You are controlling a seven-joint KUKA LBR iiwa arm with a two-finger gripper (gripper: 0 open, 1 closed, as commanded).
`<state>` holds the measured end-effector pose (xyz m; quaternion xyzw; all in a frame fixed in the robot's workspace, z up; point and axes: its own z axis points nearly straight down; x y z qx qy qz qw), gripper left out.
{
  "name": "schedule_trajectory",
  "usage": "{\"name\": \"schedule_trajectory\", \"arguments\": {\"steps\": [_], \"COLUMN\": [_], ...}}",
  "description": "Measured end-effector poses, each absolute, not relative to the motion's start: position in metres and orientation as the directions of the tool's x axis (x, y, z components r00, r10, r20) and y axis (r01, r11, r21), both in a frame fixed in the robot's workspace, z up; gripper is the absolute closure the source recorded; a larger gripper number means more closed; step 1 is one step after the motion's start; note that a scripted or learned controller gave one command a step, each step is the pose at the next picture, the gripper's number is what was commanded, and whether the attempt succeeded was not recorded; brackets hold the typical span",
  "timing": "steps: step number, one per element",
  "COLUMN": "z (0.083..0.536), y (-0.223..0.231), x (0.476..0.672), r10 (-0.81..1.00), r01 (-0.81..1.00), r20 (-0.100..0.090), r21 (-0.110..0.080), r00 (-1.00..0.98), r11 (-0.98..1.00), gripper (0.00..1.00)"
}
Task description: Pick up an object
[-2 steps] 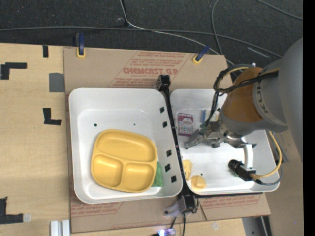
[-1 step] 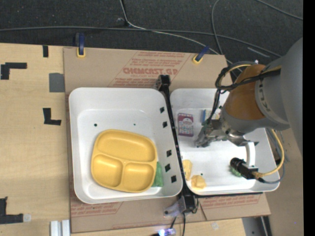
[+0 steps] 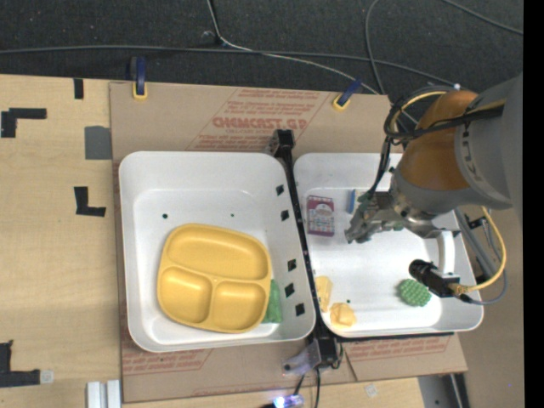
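Observation:
My gripper (image 3: 360, 226) hangs over the right bin (image 3: 374, 164), in its upper middle part, with the grey arm and orange band behind it to the right. Its fingertips are dark and blurred against the white floor. A small maroon box (image 3: 320, 214) lies just left of the gripper, apart from it. A thin blue item (image 3: 350, 201) lies between the box and the gripper. A green knobbly ball (image 3: 413, 291) rests at the bin's lower right. Two pale yellow pieces (image 3: 342, 314) (image 3: 323, 291) sit at the lower left of that bin.
The left bin (image 3: 140, 177) holds a yellow divided tray (image 3: 214, 276) with a green object (image 3: 274, 303) wedged at its right side. A black divider rail (image 3: 293, 219) runs between the bins. Cables hang near the arm on the right. Cardboard lies under both bins.

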<state>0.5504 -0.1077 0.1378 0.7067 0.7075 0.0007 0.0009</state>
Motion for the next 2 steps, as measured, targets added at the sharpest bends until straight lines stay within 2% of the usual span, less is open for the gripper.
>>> {"name": "schedule_trajectory", "arguments": {"steps": [1,2], "z": [0.186,0.228], "y": [-0.106,-0.106], "x": [0.542,0.544], "r10": [1.000,1.000], "r01": [1.000,1.000], "r20": [-0.001,-0.001], "r21": [0.003,0.004], "r00": [-0.001,-0.002], "r11": [0.001,0.002], "gripper": [1.00,1.00]}}
